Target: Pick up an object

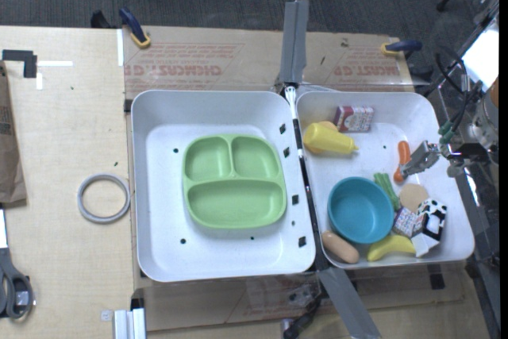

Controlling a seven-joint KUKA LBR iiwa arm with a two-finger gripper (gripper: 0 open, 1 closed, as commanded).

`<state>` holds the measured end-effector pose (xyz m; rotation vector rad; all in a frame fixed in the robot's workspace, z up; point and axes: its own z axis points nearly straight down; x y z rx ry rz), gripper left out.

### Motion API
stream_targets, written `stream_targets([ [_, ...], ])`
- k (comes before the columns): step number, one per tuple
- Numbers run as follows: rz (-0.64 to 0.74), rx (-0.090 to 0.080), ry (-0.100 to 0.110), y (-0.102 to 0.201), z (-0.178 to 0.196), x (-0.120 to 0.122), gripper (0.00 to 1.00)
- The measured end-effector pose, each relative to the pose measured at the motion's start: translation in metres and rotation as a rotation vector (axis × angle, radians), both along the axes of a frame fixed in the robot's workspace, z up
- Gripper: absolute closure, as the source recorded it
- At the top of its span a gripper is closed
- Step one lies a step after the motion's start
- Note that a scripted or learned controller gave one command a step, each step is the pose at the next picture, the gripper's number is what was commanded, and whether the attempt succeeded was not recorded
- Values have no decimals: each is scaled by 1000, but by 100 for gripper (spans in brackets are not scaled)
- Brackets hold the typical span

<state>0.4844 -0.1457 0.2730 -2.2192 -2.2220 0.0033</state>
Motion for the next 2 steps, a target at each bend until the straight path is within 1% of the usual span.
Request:
stream_targets([
  [1, 8, 0, 0, -23, -127, 92, 0],
  [2, 12, 1, -1, -47, -182, 70, 0],
])
